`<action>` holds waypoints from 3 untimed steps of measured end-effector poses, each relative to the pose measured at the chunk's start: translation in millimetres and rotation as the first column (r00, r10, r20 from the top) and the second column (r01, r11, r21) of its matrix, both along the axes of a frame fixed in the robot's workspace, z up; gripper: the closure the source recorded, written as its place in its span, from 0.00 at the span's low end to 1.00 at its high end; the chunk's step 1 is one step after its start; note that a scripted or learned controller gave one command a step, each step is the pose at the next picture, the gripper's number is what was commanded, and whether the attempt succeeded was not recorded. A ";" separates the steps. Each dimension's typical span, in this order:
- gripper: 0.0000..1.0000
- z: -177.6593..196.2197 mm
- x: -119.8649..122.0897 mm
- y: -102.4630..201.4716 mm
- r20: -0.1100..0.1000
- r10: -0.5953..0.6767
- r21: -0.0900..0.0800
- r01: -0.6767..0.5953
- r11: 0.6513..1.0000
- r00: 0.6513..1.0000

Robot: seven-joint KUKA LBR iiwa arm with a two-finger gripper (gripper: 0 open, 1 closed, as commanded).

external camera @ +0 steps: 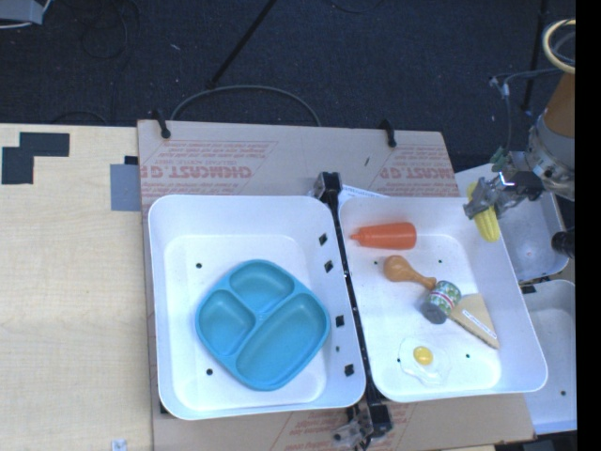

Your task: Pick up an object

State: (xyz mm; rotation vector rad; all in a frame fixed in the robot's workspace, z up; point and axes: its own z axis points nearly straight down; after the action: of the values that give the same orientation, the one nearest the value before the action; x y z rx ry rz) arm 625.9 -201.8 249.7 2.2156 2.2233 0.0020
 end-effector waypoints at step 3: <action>1.00 -8.4 -8.3 152.3 -0.008 0.001 0.003 -0.001 1.000 1.000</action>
State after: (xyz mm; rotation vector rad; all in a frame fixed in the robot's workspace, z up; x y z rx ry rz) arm 617.5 -49.5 241.3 2.2202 2.2293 -0.0032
